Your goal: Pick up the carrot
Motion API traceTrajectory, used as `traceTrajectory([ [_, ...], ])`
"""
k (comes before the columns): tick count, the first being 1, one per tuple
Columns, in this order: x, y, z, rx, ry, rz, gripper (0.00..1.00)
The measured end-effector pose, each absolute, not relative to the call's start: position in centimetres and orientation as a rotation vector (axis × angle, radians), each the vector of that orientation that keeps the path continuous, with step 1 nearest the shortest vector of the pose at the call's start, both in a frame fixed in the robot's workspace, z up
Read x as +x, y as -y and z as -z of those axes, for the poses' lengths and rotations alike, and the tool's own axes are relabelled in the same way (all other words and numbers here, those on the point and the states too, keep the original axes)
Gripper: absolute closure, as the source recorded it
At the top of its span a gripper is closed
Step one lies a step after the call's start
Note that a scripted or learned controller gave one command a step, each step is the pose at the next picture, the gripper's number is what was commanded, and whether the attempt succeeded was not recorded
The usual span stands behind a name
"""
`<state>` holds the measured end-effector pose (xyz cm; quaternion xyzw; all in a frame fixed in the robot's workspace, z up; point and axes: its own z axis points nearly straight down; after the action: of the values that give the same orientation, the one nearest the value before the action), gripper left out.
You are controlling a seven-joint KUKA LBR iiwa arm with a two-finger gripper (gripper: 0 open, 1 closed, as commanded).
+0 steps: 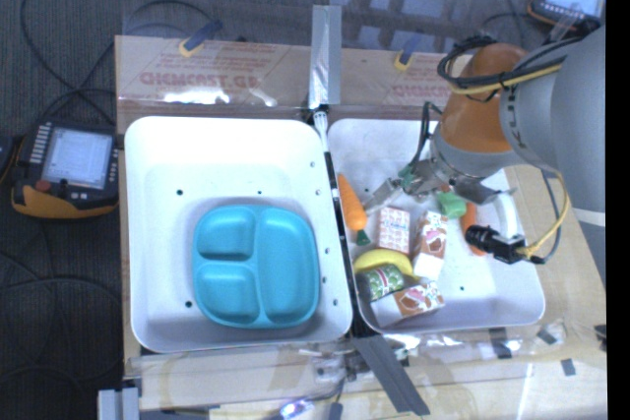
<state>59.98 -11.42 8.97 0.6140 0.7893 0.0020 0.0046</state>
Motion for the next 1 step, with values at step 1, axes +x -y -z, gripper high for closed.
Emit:
traceTrajectory([
  [1,64.36,17.45,-8.87,1.66,-2.655,-0.003,0.0],
])
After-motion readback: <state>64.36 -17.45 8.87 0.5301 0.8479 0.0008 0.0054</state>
